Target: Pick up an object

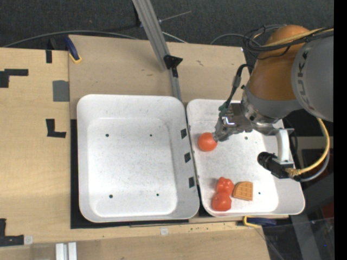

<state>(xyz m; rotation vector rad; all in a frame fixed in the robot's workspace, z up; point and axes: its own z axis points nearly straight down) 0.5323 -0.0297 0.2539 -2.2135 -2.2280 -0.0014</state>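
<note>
One pincer (218,135) beside the orange ball (206,142).

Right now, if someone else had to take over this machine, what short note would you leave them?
Claw: low over the right bin, right beside the orange ball; its grip can't be judged from above.
Things: ball near the right bin's left wall; red pepper-like toy and waffle-like piece together at the near edge. Left bin beside it.
Done: nothing lifted yet.
Left: grab one object and raise it.
</note>
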